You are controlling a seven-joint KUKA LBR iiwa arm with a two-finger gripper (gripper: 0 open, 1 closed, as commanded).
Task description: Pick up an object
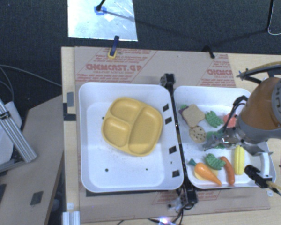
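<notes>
A yellow three-compartment plastic plate (132,125) lies in the left shallow white bin (91,172); toy foods fill the right white bin (185,93) at 3 o'clock.

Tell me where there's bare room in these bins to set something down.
Left bin: bare floor in front of and left of the yellow divided plate. Right bin: crowded with toy food, carrot, cookie, and the gripper; only its far strip is bare.
</notes>
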